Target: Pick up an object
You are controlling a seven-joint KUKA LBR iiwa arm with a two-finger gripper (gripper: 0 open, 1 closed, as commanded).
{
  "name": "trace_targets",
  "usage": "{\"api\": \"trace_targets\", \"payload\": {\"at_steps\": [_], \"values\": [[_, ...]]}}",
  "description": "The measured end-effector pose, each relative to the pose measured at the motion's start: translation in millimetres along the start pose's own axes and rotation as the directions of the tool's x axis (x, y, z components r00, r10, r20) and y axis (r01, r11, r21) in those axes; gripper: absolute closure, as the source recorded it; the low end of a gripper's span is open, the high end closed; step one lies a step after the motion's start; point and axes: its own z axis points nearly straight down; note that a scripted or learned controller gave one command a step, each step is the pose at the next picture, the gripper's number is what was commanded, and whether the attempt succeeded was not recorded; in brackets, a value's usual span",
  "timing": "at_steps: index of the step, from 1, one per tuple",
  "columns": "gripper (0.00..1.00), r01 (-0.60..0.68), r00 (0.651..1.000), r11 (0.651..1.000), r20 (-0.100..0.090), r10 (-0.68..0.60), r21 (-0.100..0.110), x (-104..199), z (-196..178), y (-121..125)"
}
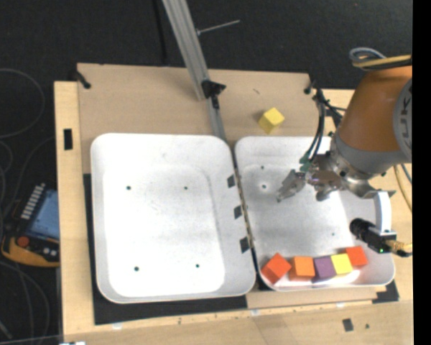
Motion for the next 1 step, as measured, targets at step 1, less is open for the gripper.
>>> {"api": "trace_targets", "payload": {"at_steps": [1], "values": [[0.0, 0.016, 1.0, 1.0, -0.004, -0.016, 0.008, 62.5, 31.2, -58.0]]}}
